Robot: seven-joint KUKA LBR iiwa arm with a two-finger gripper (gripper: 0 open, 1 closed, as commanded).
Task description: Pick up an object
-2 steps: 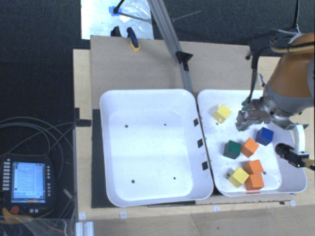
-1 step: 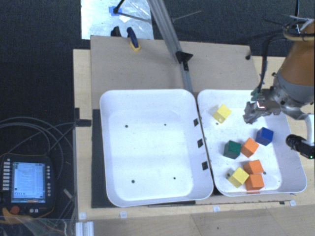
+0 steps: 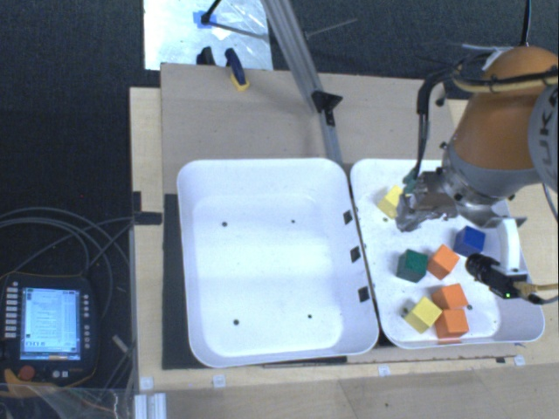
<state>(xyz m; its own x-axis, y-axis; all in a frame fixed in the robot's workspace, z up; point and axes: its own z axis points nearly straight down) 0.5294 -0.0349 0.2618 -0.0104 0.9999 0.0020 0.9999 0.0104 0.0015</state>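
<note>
The right bin [image 3: 384, 326] holds several small blocks. A yellow block [image 3: 389, 202] lies near its far left, a dark green block [image 3: 411, 265] sits mid-bin, and an orange block [image 3: 444, 261] is beside the green one. A blue block [image 3: 469, 240] lies farther right. Near the front sit a yellow block [image 3: 423, 313] and two orange blocks [image 3: 452, 314]. My gripper [image 3: 412, 215] hangs over the bin just right of the far yellow block, above the green one. Nothing shows between its fingers.
The left bin [image 3: 196, 234] stands beside the right one, with black clips along the shared edge. A grey camera pole [image 3: 297, 55] slants over the bench's back. A teach pendant [image 3: 48, 326] and cables lie at the left.
</note>
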